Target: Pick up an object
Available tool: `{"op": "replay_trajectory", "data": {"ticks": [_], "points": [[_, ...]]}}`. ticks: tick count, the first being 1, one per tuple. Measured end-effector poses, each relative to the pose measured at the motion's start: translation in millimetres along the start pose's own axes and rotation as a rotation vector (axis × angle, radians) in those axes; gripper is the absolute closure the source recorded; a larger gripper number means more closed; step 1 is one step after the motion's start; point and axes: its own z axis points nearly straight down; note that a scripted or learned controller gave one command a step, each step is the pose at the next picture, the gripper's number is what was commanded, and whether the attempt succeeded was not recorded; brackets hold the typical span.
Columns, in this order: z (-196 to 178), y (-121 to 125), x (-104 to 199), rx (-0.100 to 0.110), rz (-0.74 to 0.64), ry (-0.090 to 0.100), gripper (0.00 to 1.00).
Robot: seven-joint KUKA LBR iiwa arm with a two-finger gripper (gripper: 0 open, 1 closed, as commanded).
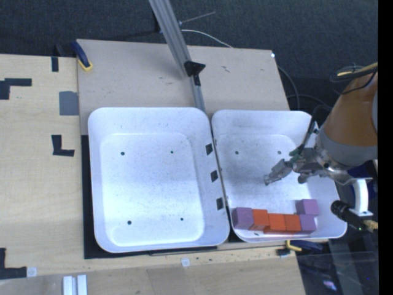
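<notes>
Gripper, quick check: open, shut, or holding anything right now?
Gripper: over the right bin, above the blocks, holding nothing visible; finger state cannot be told.

blocks [279, 219] crowd near wall — left bin [153, 183] open

The arm [353, 118] shows as a broad, rounded orange band, with a grey collar beneath it towards seven o'clock. Thin cables loop over the orange part at its twelve o'clock side. From the grey collar a darker metal wrist block runs towards nine o'clock and narrows into the gripper [274, 176], grey and slim with a dull sheen. At five o'clock from the collar hang a white bracket and a black round knob with a short yellow lead.
</notes>
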Motion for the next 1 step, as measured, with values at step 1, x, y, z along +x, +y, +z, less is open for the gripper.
{"op": "replay_trajectory", "data": {"ticks": [1], "points": [[5.7, 52.9, 33.3, -0.003, -0.006, 0.0, 0.0]]}}
